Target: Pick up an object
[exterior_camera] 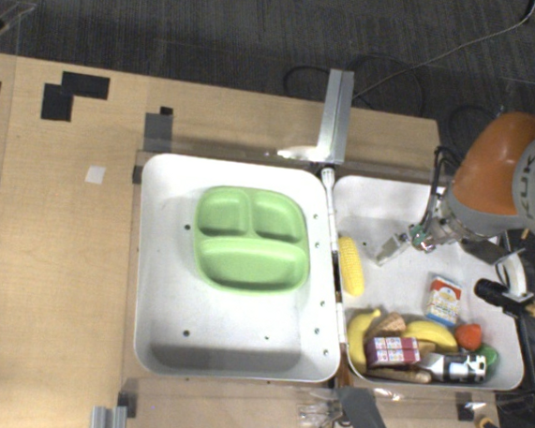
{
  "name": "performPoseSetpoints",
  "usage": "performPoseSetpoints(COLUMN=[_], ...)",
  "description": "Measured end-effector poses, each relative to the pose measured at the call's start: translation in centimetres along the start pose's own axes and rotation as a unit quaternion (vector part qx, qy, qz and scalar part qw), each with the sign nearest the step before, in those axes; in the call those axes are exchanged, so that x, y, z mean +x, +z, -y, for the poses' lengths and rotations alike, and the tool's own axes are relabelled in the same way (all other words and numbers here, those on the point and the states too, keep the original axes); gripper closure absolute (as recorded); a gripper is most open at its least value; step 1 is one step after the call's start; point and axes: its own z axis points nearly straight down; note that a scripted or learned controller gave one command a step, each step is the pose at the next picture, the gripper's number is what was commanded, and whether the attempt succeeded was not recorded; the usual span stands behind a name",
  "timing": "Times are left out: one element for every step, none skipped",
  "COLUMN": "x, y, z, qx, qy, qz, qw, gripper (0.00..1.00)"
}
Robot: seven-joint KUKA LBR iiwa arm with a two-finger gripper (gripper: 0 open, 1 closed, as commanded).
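Corn cob (pixel 351 266), yellow, lies untouched; fingers (pixel 392 248) nearby, their state unclear.

The right bin (pixel 382 196) has bare floor in its upper half; a corn cob (pixel 351 266) lines its left wall, and bananas (pixel 398 329), cartons and a can crowd its lower edge. The green tray (pixel 249 238) fills the left bin's (pixel 163 274) centre.

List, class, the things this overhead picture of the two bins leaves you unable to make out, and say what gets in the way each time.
1. Gripper: too small and blurred in the camera view to read its state.
2. Small box: its label is too small to read.
3. Pile at the right bin's lower end: the bananas and neighbouring items overlap, hiding each other's outlines.
4. Arm: cut off by the right edge.
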Motion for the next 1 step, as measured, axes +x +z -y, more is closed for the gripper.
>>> performPoseSetpoints(x=[-2.08], y=[0.27], z=[-5.31], qx=[0.003], qy=[0.111], qz=[-0.001], qw=[0.9938], gripper=[0.00])
